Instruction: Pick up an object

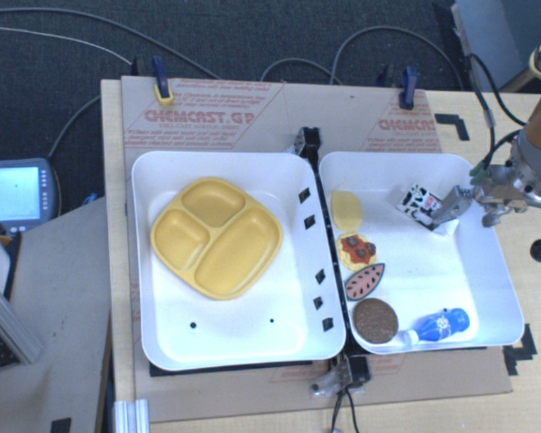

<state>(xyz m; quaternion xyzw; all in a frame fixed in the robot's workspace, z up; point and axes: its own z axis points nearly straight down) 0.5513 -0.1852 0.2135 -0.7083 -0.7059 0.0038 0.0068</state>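
Several small objects lie in the right bin [487,269]. A black-and-white toy [418,202] lies near the bin's far wall. Along the left wall lie a pale yellow disc [346,210], a red-and-yellow food piece [356,248], a watermelon slice [364,280] and a brown round piece [376,320]. A blue bottle [442,324] lies at the front. My gripper [470,212] hangs over the bin's far right corner, just right of the black-and-white toy. One finger [450,209] reaches almost to the toy. The gripper looks open, with nothing between its fingers.
The left bin [162,332] holds a yellow divided plate [216,237]. A black divider with clamps [320,242] runs between the bins. Blue clamps [161,78] hold the board at the back. Cables lie behind the bench.
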